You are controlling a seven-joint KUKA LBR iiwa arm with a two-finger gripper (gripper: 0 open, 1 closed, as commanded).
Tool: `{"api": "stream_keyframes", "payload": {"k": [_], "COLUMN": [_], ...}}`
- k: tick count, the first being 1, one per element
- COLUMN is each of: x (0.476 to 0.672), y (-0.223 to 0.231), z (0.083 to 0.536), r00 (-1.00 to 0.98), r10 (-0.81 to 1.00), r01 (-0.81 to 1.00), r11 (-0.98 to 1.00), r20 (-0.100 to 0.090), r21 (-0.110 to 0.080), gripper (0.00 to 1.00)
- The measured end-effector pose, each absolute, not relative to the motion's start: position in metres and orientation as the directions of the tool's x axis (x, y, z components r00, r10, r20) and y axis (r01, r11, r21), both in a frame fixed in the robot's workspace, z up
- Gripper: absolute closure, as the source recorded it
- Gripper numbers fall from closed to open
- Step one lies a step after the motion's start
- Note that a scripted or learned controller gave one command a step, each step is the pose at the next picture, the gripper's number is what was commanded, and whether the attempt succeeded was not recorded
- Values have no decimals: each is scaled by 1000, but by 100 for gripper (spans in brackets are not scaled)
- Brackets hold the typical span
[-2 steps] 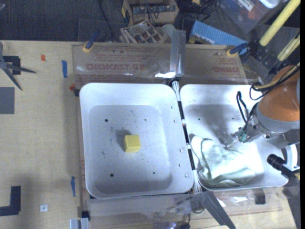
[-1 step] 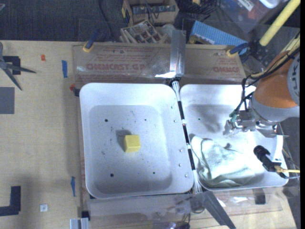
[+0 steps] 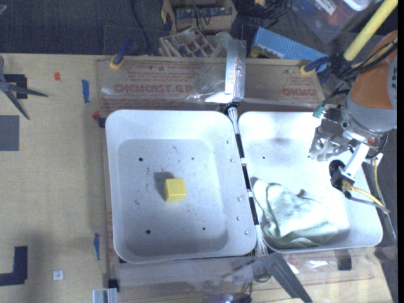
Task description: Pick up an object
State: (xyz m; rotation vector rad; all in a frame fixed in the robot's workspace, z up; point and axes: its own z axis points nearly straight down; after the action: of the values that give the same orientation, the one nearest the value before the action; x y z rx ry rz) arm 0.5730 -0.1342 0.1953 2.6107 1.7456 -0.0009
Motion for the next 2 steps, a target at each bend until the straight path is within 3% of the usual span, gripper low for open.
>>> {"api": "stream_keyframes", "payload": {"k": [1, 2], "x": [571, 589], "y": [-120, -130], "z": [274, 219], "r00": [395, 676], "r10": [919, 737], "r01": [919, 737], "r11": [-395, -676], "r20": [-1, -2], "r21": [0, -4], "gripper": [100, 100]}}
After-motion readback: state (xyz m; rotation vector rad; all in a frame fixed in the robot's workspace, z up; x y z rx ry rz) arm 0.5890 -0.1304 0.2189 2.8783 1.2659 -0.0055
